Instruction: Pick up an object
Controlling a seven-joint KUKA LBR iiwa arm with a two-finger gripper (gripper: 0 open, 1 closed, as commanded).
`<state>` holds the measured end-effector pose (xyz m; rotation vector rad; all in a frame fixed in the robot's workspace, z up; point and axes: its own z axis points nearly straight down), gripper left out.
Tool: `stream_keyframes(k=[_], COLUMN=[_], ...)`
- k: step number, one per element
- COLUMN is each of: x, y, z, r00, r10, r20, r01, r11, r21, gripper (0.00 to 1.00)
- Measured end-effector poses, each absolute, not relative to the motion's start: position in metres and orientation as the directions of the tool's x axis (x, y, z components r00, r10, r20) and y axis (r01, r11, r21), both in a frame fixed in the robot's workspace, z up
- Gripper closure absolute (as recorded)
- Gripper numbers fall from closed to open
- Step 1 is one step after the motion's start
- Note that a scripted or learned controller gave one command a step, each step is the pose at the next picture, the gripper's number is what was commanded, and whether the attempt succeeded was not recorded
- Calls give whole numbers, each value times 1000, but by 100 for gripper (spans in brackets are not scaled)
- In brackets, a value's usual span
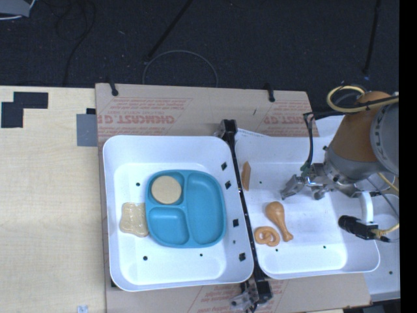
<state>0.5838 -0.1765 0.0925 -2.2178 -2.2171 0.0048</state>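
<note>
white plastic bins sit side by side on the desk, seen from the fixed camera above. the left bin [124, 266] holds a blue divided tray [195, 220] with a round tan cookie-like disc [165, 189] in its upper-left compartment, and a pale waffle-shaped piece [133, 219] lies just beside the tray's left edge on the bin floor.

the right bin [313, 263] carries three small things: a toy drumstick [279, 218], a pretzel [266, 236] touching or nearly touching its lower left, and a small brown block [245, 175] standing near the divider between the bins.

the arm reaches in from the right, and the jaws [294, 188] hang low over the right bin's upper middle, pointing left; whether they are parted or closed i cannot tell, and nothing shows between them.

the drumstick looks the likeliest target. it lies just below and slightly left of the jaws, near but apart. its long axis runs diagonally, fat end up-left, thin end down-right toward the pretzel. a grasp would probably want to close across that axis at the thick end, which keeps clear of the pretzel.
</note>
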Motion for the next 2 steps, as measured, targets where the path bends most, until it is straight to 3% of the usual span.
stream_keyframes(k=[1, 2], x=[584, 593], y=[-177, -181], z=[105, 153], r00=[2, -1], r10=[1000, 1000], r20=[1, -1], r01=[1000, 1000], r11=[-2, 1], r21=[-5, 3], gripper=[100, 100])
